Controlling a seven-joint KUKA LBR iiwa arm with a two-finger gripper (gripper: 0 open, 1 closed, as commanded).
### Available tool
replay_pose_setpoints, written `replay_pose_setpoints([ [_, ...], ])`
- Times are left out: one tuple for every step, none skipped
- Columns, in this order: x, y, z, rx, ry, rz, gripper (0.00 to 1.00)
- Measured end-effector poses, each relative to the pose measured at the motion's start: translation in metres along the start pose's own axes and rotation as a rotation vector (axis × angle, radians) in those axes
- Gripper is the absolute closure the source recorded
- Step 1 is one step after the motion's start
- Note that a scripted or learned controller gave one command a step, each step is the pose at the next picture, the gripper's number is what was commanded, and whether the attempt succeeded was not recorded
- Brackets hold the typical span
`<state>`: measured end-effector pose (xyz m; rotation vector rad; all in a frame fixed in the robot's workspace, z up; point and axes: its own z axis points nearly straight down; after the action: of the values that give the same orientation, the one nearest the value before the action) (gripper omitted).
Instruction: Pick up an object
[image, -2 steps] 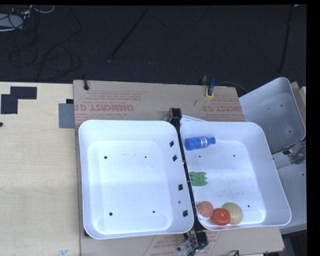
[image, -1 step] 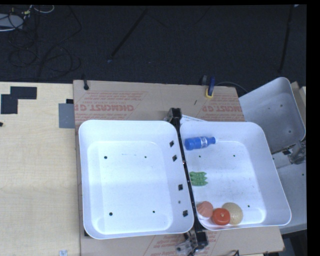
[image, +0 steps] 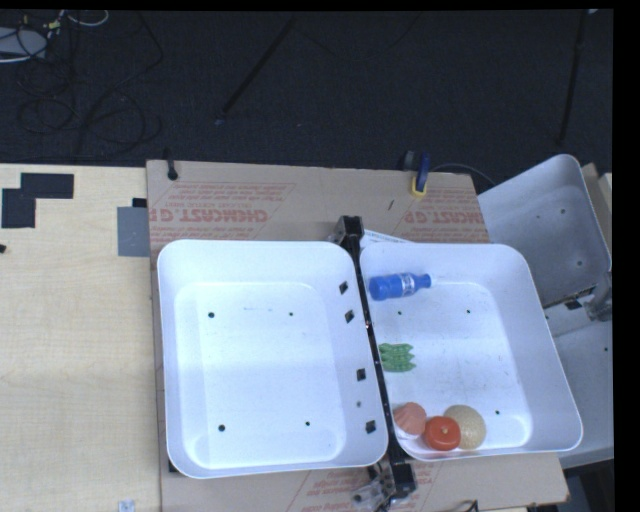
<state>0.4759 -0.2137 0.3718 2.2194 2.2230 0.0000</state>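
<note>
A cardboard sheet (image: 250, 205) is covered by two white bins, the left bin (image: 180, 262) and the right bin (image: 522, 300). In the right bin, a blue bottle (image: 398, 286) is laid at the far left. A green object (image: 396, 357) is seen by the left wall. A beige round piece (image: 468, 424), pink round piece (image: 409, 417) and red round piece (image: 442, 433) are clustered, touching, at the near wall.

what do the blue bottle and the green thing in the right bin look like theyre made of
Blue bottle: likely plastic, translucent blue with a slight sheen and a white cap. Green thing: matte, ridged, possibly soft rubber or plastic; too small to be sure.
</note>
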Motion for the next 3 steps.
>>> replay_pose_setpoints([
  [0.0,0.0,0.009,0.003,0.0,0.002,1.0],
  [0.0,0.0,0.02,0.003,0.0,0.002,1.0],
  [0.001,0.0,0.025,0.003,0.0,0.002,1.0],
])
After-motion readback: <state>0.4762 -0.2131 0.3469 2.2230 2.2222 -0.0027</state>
